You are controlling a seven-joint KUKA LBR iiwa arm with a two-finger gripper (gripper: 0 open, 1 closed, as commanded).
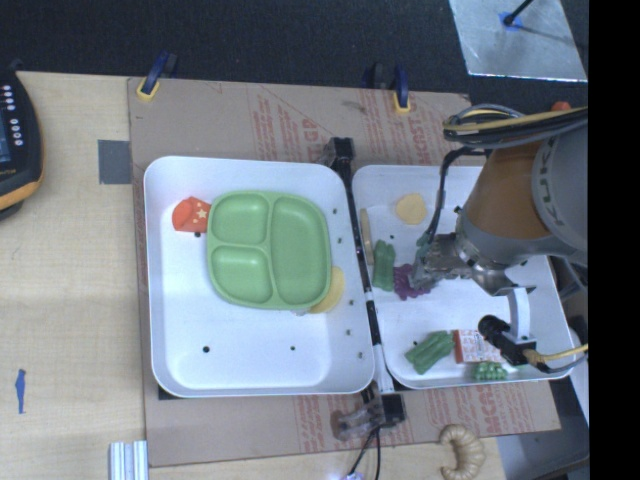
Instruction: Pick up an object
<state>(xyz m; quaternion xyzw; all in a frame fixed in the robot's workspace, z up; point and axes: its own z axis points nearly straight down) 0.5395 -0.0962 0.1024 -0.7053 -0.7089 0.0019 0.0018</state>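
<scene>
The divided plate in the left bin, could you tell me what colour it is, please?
Light green; the divided plate shows best in the camera view.

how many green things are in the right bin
3 in view: a green piece by the left wall, a larger one near the front, and a small one at the front right. The arm may hide others.
</scene>
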